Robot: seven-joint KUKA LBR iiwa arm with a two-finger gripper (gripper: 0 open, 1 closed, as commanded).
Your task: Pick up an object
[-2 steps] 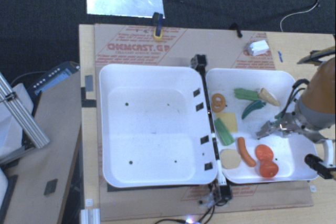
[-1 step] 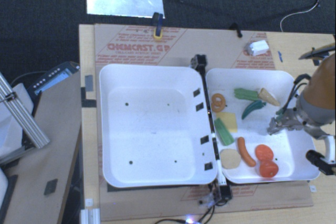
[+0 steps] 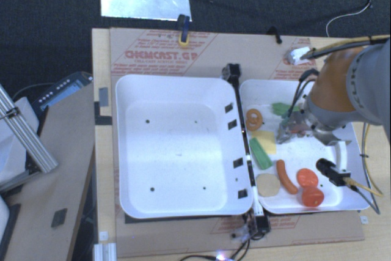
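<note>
The right white bin (image 3: 342, 131) holds several toy foods. An orange ring (image 3: 253, 118) lies at its left, with a green piece (image 3: 280, 109) behind it. A yellow block (image 3: 267, 144) rests against a long green vegetable (image 3: 261, 156). Nearer the front are a beige disc (image 3: 267, 184), an orange sausage shape (image 3: 287, 176) and two red rounds (image 3: 307, 178) (image 3: 313, 197). My gripper (image 3: 286, 131) is low in the bin, just right of the yellow block and in front of the green piece. Nothing shows as held.
The left white bin (image 3: 177, 143) sits beside the right one, with a black clip strip (image 3: 239, 137) along the shared rim. The grey arm with its orange band (image 3: 342, 85) covers the right bin's back right. A black part (image 3: 333, 171) with cables hangs near the red rounds.
</note>
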